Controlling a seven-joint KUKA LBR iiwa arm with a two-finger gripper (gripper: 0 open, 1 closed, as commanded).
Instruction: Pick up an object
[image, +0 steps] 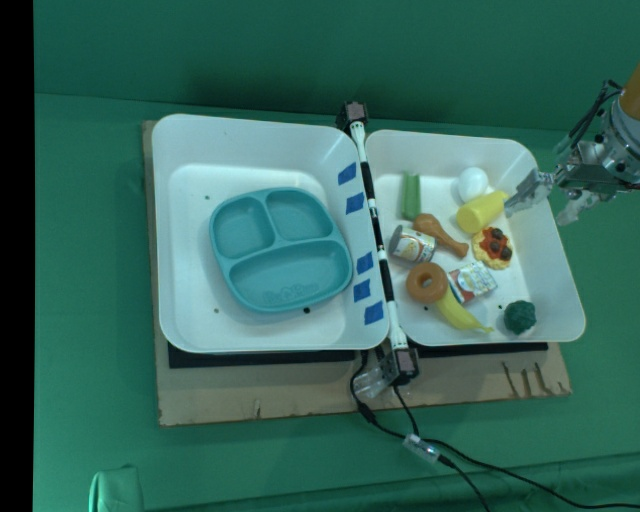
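Note:
The right bin holds several toy foods: a white egg, a yellow bottle, a green stick, a drumstick, a small can, a doughnut, a banana, a small packet, a pizza slice and a broccoli floret. My gripper hangs over the bin's right rim, just right of the yellow bottle. Its fingers are spread apart and hold nothing.
The left bin holds a teal divided plate. A divider bar with blue tape separates the bins. Cables trail off the cardboard base at the front. Green cloth surrounds the bench.

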